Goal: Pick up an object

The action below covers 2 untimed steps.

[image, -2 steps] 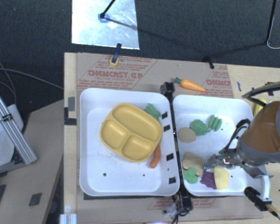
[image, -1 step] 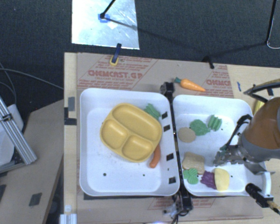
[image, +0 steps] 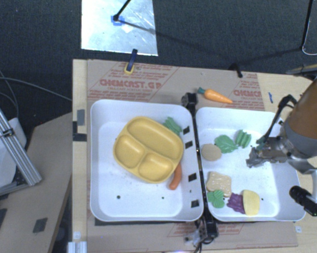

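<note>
My gripper (image: pixel 252 159) hangs over the right bin (image: pixel 281 177), above bare floor to the right of the toy food. Its fingers are too dark and small to read. In that bin lie a green leaf (image: pixel 225 143), a green ridged piece (image: pixel 244 138), a beige round piece (image: pixel 211 152), a tan cracker (image: pixel 219 182), a small green piece (image: pixel 216 198), a purple piece (image: pixel 236 202) and a yellow piece (image: pixel 251 202). Nothing is visible between the fingers.
The left bin (image: pixel 109 199) holds a yellow divided plate (image: pixel 148 149), an orange carrot-like piece (image: pixel 175 178) at its lower right and a green piece (image: pixel 173 125) behind it. A toy carrot (image: pixel 215 95) lies on the cardboard behind the bins.
</note>
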Available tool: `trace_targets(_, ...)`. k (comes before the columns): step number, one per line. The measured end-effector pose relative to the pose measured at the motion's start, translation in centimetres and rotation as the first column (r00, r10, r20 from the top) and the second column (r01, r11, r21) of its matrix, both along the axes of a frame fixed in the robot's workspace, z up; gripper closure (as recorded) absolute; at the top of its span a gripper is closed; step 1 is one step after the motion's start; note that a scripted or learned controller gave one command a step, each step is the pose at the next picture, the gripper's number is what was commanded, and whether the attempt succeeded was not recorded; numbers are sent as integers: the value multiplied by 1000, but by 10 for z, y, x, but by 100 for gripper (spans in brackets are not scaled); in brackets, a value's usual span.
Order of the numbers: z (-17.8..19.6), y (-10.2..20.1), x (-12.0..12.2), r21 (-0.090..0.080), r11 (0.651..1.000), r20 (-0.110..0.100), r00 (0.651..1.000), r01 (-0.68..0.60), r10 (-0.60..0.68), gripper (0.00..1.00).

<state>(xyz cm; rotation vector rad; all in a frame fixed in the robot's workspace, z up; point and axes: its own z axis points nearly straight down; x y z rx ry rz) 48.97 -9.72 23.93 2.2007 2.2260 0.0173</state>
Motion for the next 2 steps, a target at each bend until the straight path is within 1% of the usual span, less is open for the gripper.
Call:
trace_targets(1,-7,55,-2,2,1000,-13,1000,1,-1,100)
trace_targets(2,-58,101,-4,2,1000,-19,1000,3,-3,100)
